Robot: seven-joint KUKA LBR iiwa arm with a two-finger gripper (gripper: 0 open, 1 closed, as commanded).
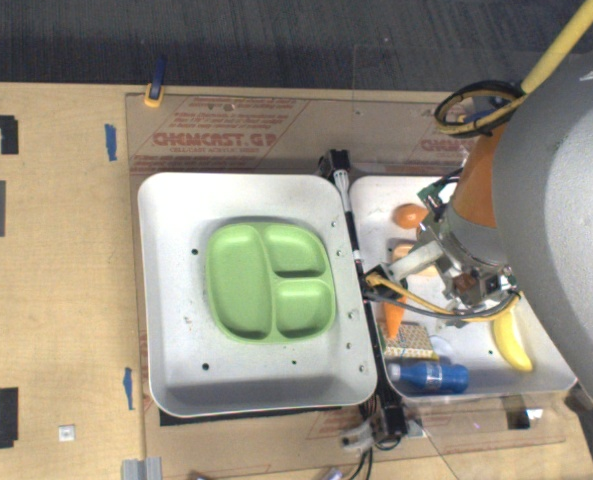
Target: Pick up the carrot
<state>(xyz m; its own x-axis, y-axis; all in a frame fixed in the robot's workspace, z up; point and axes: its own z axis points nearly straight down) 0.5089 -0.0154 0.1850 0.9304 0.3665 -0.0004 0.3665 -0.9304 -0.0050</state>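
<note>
Cardboard covers the counter [56, 268], and on it the two white bins sit side by side so the arm can reach both. The left bin [166, 298] carries a green divided plate [271, 280] at its middle, lying flat with its three wells facing up.

Right of the dark seam between the bins, the right bin [551, 363] holds the clutter. The carrot [393, 320] lies close to that bin's left wall, just beside the seam: a short orange piece seen only in part, its upper end hidden under the yellow and black cables that hang off the wrist. Just below it rest a speckled, patterned block [410, 341] and a blue bottle [431, 375] on its side. An orange, egg-like ball [409, 215] sits further up, and a banana [511, 340] curves along the right side.

The gripper [454, 273] hangs over the bin's middle, slightly right of the carrot, presumably placed for a descent. How its fingers stand cannot be told; wrist and cables cover them.
</note>
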